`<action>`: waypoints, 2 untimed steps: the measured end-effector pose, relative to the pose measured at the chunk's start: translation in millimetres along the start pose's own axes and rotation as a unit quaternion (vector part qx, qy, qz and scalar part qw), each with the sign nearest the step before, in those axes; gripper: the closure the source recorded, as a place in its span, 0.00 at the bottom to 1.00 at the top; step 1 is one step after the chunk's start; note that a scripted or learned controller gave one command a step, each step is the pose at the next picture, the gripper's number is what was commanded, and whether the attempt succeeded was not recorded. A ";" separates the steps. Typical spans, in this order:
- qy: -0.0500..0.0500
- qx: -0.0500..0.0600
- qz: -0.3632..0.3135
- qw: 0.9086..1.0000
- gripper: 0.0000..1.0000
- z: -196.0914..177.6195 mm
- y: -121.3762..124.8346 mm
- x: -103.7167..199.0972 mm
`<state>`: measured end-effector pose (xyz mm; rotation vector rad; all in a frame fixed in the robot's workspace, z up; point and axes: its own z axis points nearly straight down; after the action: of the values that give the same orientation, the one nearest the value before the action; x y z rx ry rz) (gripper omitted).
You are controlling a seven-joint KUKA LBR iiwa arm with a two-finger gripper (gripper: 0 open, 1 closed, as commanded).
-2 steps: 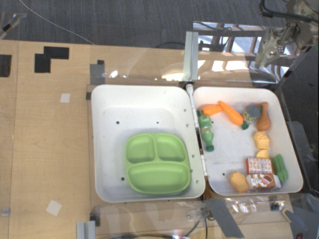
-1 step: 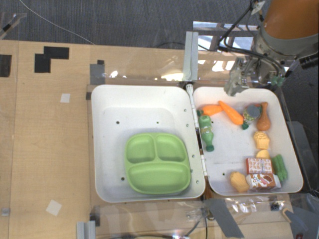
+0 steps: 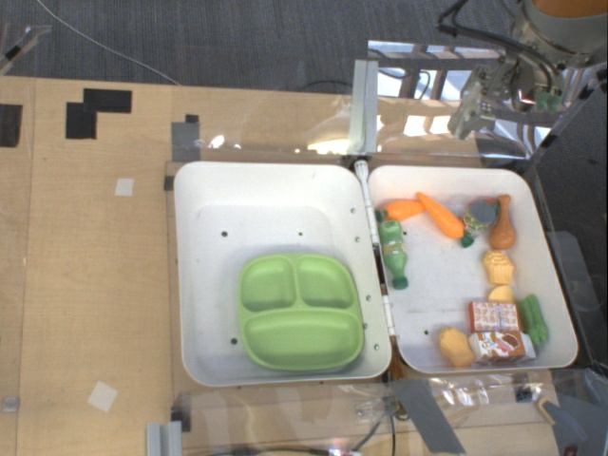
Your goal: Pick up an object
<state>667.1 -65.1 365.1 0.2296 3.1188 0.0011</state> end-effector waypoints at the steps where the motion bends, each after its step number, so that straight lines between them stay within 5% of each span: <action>1: 0.003 0.000 -0.144 0.990 1.00 60.3 -27.6 8.8; 2: 0.000 -0.001 -0.104 0.995 1.00 23.6 -5.7 -4.1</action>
<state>670.7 -71.4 341.6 -0.0963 3.1256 0.0006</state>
